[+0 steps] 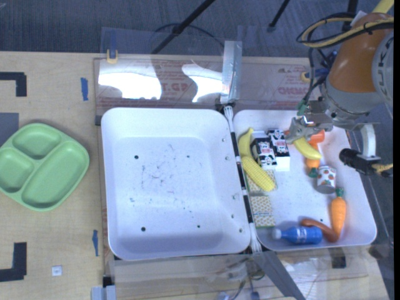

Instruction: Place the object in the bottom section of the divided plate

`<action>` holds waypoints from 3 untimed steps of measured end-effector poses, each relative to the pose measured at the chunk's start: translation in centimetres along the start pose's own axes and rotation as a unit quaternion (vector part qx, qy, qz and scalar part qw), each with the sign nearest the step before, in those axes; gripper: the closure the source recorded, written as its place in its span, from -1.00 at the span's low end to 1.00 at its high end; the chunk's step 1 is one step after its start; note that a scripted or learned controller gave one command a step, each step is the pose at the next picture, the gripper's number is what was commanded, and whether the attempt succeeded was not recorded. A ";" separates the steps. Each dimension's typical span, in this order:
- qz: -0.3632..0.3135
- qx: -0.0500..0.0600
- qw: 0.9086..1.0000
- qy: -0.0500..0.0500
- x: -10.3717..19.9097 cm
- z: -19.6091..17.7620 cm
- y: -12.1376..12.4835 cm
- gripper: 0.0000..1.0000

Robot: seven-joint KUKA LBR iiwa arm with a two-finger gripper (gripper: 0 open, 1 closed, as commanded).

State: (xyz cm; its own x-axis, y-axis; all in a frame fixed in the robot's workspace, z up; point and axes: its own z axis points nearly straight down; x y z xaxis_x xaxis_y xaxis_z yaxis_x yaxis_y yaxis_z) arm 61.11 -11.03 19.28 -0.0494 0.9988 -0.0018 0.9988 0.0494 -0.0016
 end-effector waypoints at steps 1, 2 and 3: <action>-0.109 -0.003 0.994 0.000 7.0 -6.8 5.2 1.00; -0.105 -0.003 0.994 0.001 14.9 -9.1 6.3 1.00; -0.134 -0.003 0.991 0.001 21.8 -8.2 6.6 1.00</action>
State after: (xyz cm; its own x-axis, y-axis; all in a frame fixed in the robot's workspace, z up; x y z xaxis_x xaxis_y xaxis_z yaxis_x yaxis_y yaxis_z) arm 66.68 11.09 27.45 -0.3124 0.9499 -0.0009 0.9499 0.3124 0.0044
